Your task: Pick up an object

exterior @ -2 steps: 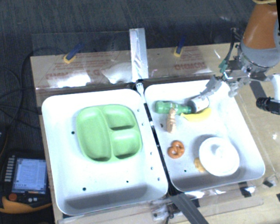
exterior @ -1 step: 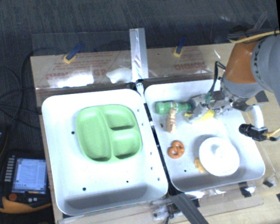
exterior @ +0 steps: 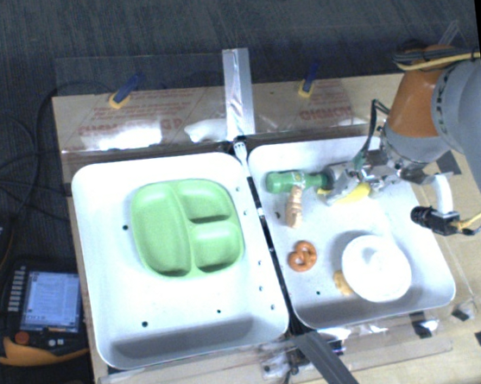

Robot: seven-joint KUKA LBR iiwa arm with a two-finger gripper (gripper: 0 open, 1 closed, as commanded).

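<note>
My gripper is low over the back of the right bin, reaching in from the right. A yellow object lies right beneath it, partly hidden by the gripper body. A green bottle-shaped toy lies just to the gripper's left, and a tan stick-like piece lies below that. An orange ring-shaped pretzel toy sits in the bin's left middle. A white round bowl stands at the front right, with a small orange piece at its left edge.
The left bin holds a green divided plate. The divider wall between the bins runs close to the green toy and the pretzel. A black cable fitting hangs off the arm over the right bin's right side.
</note>
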